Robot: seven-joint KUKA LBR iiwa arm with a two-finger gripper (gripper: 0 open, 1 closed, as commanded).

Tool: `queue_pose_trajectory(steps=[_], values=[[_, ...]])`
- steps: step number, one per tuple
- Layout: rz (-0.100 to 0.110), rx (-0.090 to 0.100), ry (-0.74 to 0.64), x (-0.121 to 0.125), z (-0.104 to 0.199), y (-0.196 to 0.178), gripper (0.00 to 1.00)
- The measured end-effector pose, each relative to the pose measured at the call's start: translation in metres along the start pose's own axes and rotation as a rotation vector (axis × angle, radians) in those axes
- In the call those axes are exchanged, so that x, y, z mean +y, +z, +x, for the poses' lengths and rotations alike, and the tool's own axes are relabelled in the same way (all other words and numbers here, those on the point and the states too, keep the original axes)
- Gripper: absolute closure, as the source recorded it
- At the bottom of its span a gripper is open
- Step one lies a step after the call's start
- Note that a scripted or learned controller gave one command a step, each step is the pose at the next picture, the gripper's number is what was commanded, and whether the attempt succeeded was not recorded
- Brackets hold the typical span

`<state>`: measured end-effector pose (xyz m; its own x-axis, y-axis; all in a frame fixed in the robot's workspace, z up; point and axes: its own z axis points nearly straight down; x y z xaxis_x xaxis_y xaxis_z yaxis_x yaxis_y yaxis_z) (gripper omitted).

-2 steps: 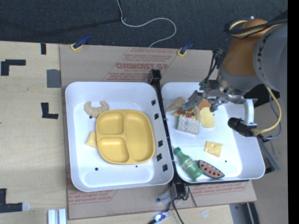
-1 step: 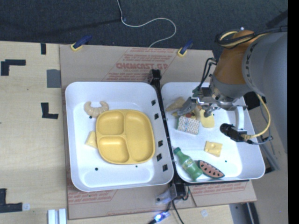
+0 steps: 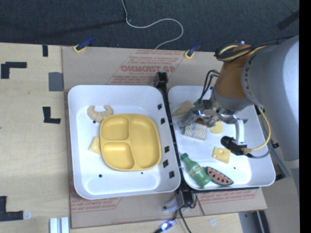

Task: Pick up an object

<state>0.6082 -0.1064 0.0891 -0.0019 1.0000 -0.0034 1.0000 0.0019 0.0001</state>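
The scene is evenly and fairly brightly lit from above, with soft, short shadows. The two white bins (image 3: pixel 77 130) come out bright, close to washed out on their floors, with mild glare along the rims. The yellow divided plate (image 3: pixel 130 141) shows a gentle sheen. The dark floor at the top stays dim and grainy. Overall focus is soft; the grey arm (image 3: pixel 277 96) near the right edge looks blurred, and small items lack fine detail.

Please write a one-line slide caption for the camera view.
The arm's tool hovers over toy food in the right bin, while a yellow divided plate sits in the left bin.
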Motion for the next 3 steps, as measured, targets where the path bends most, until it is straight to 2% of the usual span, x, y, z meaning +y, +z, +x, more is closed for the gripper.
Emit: queue_pose_trajectory(steps=[1, 3], values=[[-0.005, 0.0, 0.0, 0.002, 0.0, -0.014, 1.0], [-0.003, 0.003, 0.0, 0.007, 0.006, -0.134, 1.0]])
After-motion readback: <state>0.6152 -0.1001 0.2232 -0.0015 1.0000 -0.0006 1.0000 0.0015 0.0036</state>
